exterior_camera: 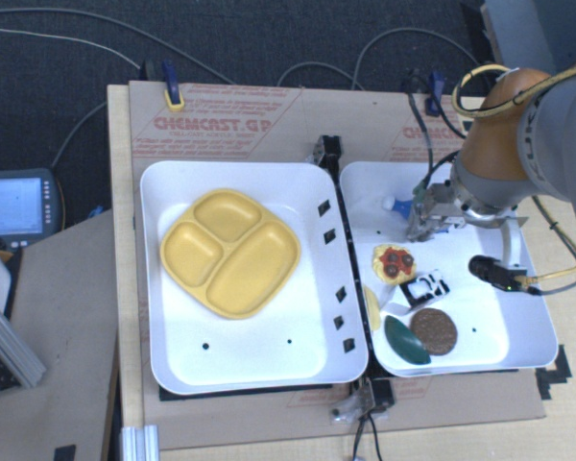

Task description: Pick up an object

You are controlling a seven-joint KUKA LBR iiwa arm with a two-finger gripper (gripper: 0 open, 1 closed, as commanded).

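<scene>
The tool (424, 221) hangs low in the right bin (528, 349); I cannot tell its opening. The pizza toy (394, 262) lies just below-left of it.

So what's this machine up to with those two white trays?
A grey and orange robot arm is reaching from the right over the right bin, its gripper low near a small blue and white item. Other small objects lie nearby: a round piece with red spots, a brown disc and a green piece. The left bin holds a yellow divided plate. Whether anything is grasped, I cannot tell.
</scene>
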